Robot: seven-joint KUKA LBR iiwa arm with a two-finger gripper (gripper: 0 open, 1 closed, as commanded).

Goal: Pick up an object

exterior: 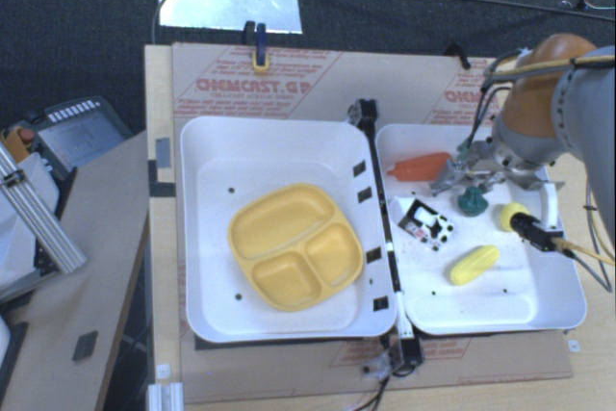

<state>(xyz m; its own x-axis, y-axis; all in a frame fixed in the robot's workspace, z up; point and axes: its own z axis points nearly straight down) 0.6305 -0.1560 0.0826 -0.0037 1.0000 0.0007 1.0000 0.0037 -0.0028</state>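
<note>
**Low in right bin (558,308): gripper (470,178) at teal object (472,202)**

Reaches in from the right on the orange-banded arm (539,96), over the bin's rear half. Sits directly over the teal object, touching or just above it; cannot tell which. Cannot tell whether spread wide or closed, or whether anything is gripped. On the same bin floor: orange carrot-like piece (419,167) just left, black-and-white patterned item (426,224) nearer the front, yellow oblong piece (474,264) further front. In left bin (207,303): yellow divided tray (294,245), lying flat.
</note>
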